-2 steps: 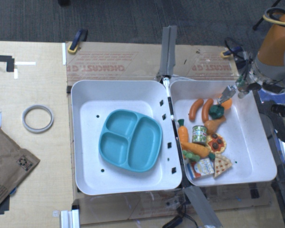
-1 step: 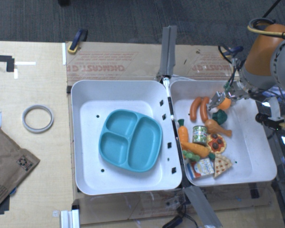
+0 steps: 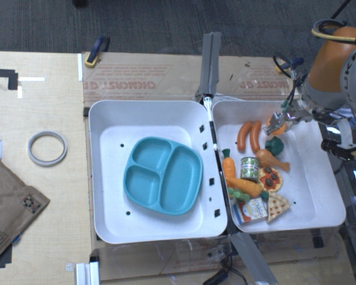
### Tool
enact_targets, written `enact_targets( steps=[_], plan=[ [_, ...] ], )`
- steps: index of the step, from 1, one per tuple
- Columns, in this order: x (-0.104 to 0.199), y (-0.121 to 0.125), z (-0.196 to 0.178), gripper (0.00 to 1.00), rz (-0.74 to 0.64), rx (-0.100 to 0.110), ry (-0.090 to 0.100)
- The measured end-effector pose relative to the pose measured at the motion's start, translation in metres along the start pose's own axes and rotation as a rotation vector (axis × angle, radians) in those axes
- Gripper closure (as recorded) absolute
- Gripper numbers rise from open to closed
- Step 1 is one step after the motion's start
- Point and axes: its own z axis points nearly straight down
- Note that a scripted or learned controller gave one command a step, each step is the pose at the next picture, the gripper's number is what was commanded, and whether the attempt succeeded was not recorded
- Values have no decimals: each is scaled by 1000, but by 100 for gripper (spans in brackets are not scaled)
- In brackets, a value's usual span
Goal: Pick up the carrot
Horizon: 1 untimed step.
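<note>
In the right bin (image 3: pixel 320 183), a carrot (image 3: pixel 228 168) with a green top lies against the left wall, pointing toward the front. A second orange carrot-like piece (image 3: pixel 245 186) lies slanted just in front of it. My gripper (image 3: pixel 277 123) hangs over the back of the right bin, up and to the right of both carrots, well apart from them. It is close above a green-topped orange-brown piece (image 3: pixel 272 158) and nothing is visibly held.
Two sausages (image 3: pixel 250 136), a small can (image 3: pixel 249 167), a pizza slice (image 3: pixel 277 207), a round tart (image 3: pixel 270 179) and a carton (image 3: pixel 255 210) crowd the right bin's left half. A blue divided plate (image 3: pixel 164 175) sits in the left bin (image 3: pixel 107 159). A tape ring (image 3: pixel 47 148) lies on the bench.
</note>
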Motion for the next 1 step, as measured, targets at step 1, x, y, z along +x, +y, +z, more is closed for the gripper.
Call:
enact_targets(
  steps=[1],
  plan=[
    [121, 30, -96, 100, 20, 3, 2]
  ],
)
